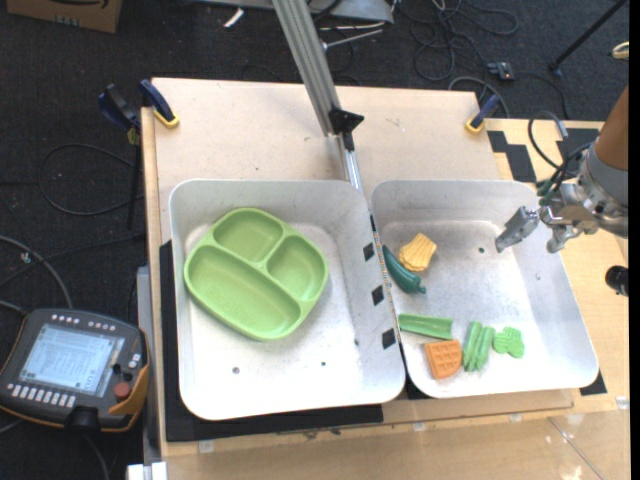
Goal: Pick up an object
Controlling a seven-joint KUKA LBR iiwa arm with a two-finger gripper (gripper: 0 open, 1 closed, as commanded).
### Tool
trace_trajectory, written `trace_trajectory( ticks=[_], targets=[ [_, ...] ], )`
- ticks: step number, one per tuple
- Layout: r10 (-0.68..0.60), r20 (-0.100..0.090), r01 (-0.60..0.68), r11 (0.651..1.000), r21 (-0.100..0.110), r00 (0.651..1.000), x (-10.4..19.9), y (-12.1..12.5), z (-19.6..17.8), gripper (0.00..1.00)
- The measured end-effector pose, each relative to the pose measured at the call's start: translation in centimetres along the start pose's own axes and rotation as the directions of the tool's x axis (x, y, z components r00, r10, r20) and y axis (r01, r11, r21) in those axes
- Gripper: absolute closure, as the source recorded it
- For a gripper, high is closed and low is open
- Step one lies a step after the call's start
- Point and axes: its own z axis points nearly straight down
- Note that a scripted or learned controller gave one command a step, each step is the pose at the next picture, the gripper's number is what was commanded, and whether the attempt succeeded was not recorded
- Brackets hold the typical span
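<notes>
Several toy foods lie in the right bin (560,298): a yellow piece (418,252), a dark green curved piece (405,272), a light green bar (425,324), an orange waffle-like piece (444,358), green pods (477,347) and a small green leafy piece (510,342). My gripper (535,235) hangs over the bin's upper right part, to the right of the yellow piece and well apart from it. It is open, and nothing sits between its fingers (514,230).
The left bin (200,368) holds a green divided plate (257,271). A slanted metal pole (312,53) comes down to the ridge between the bins. Clamps mark the board's far corners. A teach pendant (70,366) lies off the bench at lower left.
</notes>
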Motion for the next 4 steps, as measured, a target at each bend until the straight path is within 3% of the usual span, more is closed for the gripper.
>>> trace_trajectory(
  ticks=[1,2,3,4],
  targets=[
    [0.003,-0.001,-0.003,1.000,0.001,1.000,2.4,-3.7,-0.3,0.00],
    [-0.005,-0.002,0.005,1.000,0.001,1.000,8.5,4.2,9.7,0.00],
    [0.001,0.001,-0.001,1.000,-0.002,1.000,8.1,4.1,9.2,0.00],
    [-0.001,0.000,0.001,1.000,0.000,1.000,9.5,3.2,12.5,0.00]
  ],
)
